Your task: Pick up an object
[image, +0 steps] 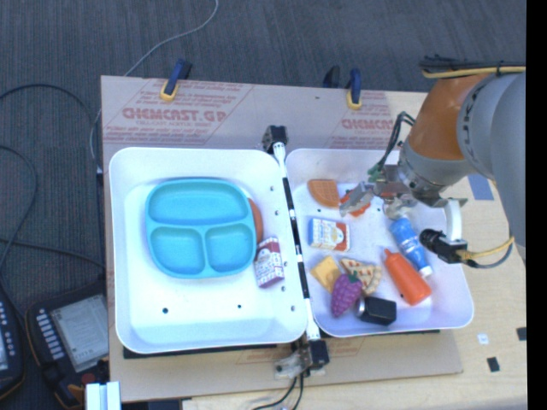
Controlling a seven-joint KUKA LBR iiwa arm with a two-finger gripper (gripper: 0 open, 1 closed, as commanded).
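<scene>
Black block [377, 310] lies nearest; the gripper [376, 196] hovers over crowded toys, jaws' state unclear, so it may snag 2 or miss.

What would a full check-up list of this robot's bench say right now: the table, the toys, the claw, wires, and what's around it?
Surface: board bench bearing a left bin and a right bin, both white.
Job's things: right bin holds a blue bottle, orange bottle, purple grapes, small carton, yellow block, waffle piece, black object, orange piece.
Clutter: left bin holds a blue divided tray and a small can.
Claw: claw low over the right bin's upper part; its grip cannot be judged.
Cables: black cables on the floor at left.
Surroundings: grey carpet, clamps on the board edge.
</scene>
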